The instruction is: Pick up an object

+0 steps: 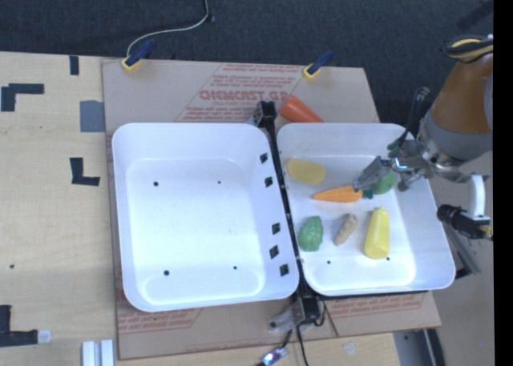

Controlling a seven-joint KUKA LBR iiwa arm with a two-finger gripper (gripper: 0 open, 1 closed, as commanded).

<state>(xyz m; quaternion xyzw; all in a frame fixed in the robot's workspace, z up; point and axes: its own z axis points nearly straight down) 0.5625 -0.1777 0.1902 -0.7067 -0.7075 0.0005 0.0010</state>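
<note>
- The left bin [128, 164] holds nothing picked.
- In the right bin [425, 276] lie a green lump [311, 232], an orange carrot [338, 194] and a yellow piece [377, 233].
- The gripper [378, 177] is low beside a green object [385, 183]; whether it grasps, I cannot tell, so lifting is not yet done.

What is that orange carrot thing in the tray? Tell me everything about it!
The carrot is a small toy, orange and smooth like plastic, long and tapering to a point. It lies flat on the floor of the right bin, pointing left, below a pale yellow lump. Its thick end sits just under the gripper, beside a green piece; whether they touch is unclear.
</note>
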